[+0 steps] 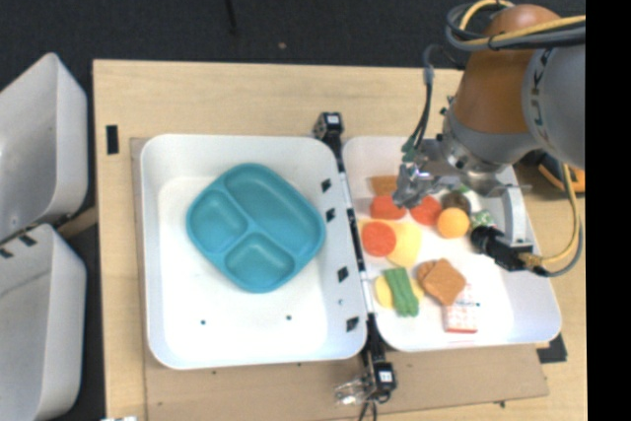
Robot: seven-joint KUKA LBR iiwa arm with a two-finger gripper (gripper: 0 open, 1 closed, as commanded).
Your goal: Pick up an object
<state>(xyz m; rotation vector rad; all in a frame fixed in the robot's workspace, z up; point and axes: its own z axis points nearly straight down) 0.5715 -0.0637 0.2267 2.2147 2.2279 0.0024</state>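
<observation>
A: Start at the left. What's in the left bin [158, 330]?

B: A blue divided tray [255, 226], lying a bit toward the bin's far left corner. Nothing to do with the pick, I'd say.

A: And the right bin [537, 315]?

B: That's where the pickable things are, bunched against its left wall. An orange-red round piece [379, 237] touches a yellow one [405, 244]. Toward the near edge lie a green piece [401, 290] and a brown toast-like slice [443, 280], with a small pink-and-white packet [460, 314] just beside it.

A: Where's the gripper [411, 184]?

B: Low over the bin's far left part, right above a red piece [388, 207] and another red one [426, 210]. An orange ball [453, 223] sits just right of them.

A: Open or closed?

B: Can't tell; the wrist hides too much. Nothing is visibly held.

A: So which step?

B: I judge it's the approach, descending on the red pieces. Next it needs to straddle one piece cleanly without nudging neighbours, close, then lift straight up.
</observation>
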